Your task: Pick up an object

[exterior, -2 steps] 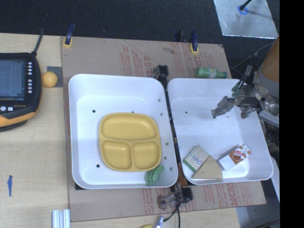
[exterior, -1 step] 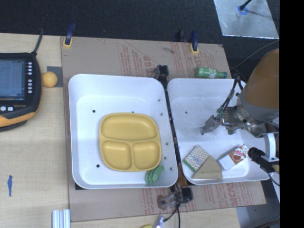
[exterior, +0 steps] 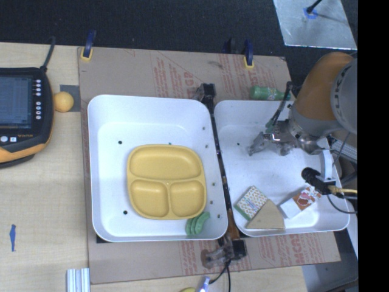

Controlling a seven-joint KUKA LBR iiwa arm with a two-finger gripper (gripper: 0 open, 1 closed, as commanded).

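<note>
Hovering over the right bin (exterior: 231, 163), tool (exterior: 262, 143) spread, gripping nothing; three packets by its front edge; one tray (exterior: 165, 180) left.

Teach pendant (exterior: 21, 117) at left beside orange ball (exterior: 63, 101) on bench (exterior: 42, 212)

We note two shallow white plastic bins (exterior: 109, 126). The left holds a pale yellow three-compartment tray (exterior: 165, 180) and a small green ribbed object (exterior: 197, 224). The right holds a green-and-white checked packet (exterior: 250, 201), a tan triangular wedge (exterior: 267, 216) and a white-and-red carton (exterior: 301, 201).
</note>
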